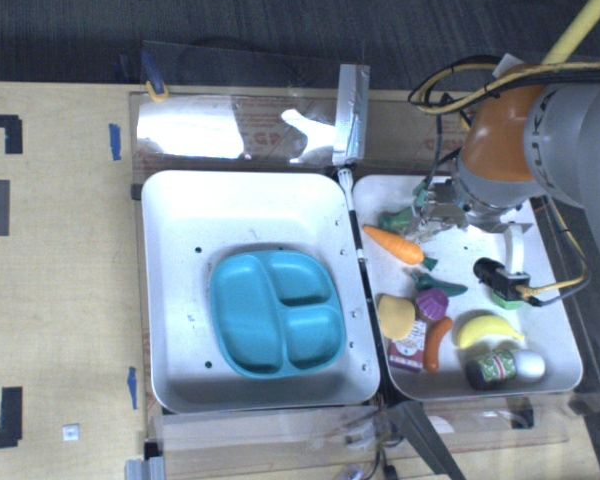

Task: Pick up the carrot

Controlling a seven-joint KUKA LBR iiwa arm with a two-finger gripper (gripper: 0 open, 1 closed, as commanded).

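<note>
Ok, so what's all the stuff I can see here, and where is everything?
Shallow white bins: 2, white; left, right.
Divided plastic plate: 1, turquoise, left bin.
Toy carrot: 1, orange, right bin's upper left.
Toy banana: 1, yellow, right bin's lower right.
Labelled bottle: 1, dark with white cap, lying below banana.
Toy sausage: 1, orange-red, lower middle.
Purple toy vegetable: 1, purple with green leaves, middle.
Rounded pale-yellow toy: 1, left of sausage.
Gripper: 1, grey metal, beside carrot's right end.
Arm: 1, grey with orange band, from right.
</note>
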